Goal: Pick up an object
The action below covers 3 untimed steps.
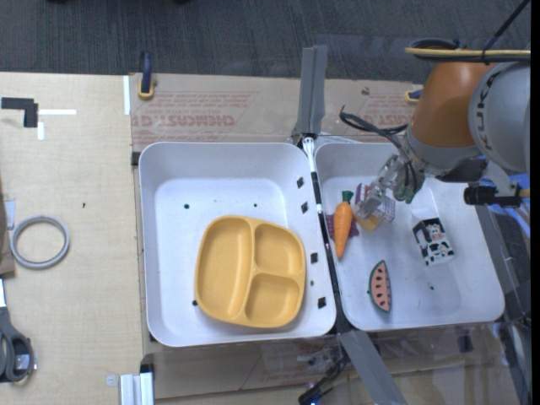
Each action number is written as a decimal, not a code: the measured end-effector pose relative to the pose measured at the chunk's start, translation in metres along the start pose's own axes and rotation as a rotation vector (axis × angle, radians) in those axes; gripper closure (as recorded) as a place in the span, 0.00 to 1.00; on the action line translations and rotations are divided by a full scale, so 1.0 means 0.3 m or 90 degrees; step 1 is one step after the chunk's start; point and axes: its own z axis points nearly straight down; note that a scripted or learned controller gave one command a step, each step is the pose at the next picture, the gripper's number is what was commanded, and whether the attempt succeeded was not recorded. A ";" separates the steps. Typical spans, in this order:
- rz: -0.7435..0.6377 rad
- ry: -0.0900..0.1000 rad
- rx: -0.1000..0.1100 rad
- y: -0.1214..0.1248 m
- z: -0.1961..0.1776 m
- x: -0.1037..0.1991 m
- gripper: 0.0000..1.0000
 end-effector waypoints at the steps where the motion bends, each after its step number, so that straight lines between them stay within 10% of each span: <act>1: 0.099 0.004 0.000 0.135 -0.269 0.078 1.00; 3: -0.285 0.004 -0.002 -0.034 -0.457 0.295 1.00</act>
